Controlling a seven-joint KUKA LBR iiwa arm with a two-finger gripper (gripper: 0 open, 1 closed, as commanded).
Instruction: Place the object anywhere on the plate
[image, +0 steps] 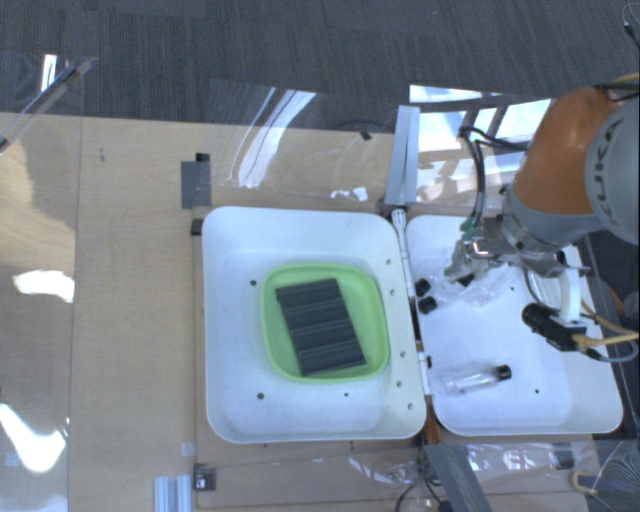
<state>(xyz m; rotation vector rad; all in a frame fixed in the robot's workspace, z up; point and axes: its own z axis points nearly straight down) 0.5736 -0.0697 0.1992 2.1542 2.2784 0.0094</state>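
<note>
Clear vial (478, 378) with black cap lies in right bin (590, 415), apart from gripper (470, 262) | green plate (375, 310) in left bin (225, 320) carries dark ridged block (319, 326) | risk: smooth vial may roll or slip when pinched | gripper state unreadable under wrist; small black items (424, 295) unidentifiable.

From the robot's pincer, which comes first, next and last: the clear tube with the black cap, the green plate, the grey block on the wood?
Measured from the pincer in the right bin:
1. Clear tube with the black cap, same bin, toward its front.
2. Green plate, in the left bin.
3. Grey block, on the bench beyond the left bin's far corner.
</note>
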